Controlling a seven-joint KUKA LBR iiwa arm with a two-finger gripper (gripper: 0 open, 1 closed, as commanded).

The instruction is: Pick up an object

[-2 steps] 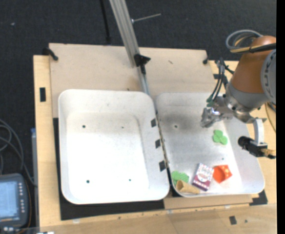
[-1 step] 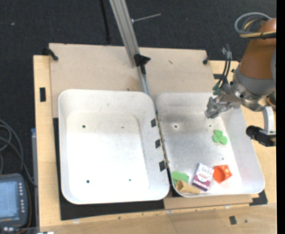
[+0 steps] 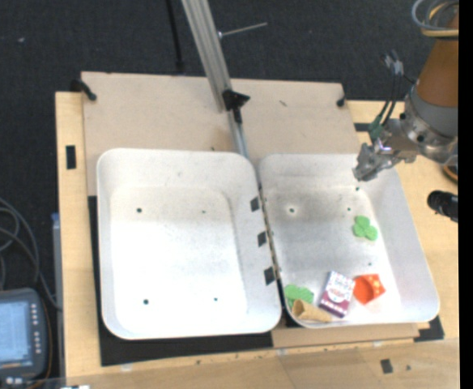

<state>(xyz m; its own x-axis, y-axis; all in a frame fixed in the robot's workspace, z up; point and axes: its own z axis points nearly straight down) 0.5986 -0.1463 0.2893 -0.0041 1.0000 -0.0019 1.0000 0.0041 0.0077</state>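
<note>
The right bin (image 3: 301,241) holds several small objects along its near side. A green piece (image 3: 364,229) lies mid-right. At the near edge sit a red block (image 3: 368,288), a purple and white packet (image 3: 337,293), a tan cone-like piece (image 3: 311,309) and another green piece (image 3: 298,293). My gripper (image 3: 368,165) hangs above the far right corner of that bin, well away from all of them. Nothing shows between its fingers.
The left bin (image 3: 180,241) lies beside the right one, with black clips (image 3: 262,238) along the shared rim. A slanted metal pole (image 3: 212,55) rises from behind the bins. A screen (image 3: 6,331) and cables sit at lower left.
</note>
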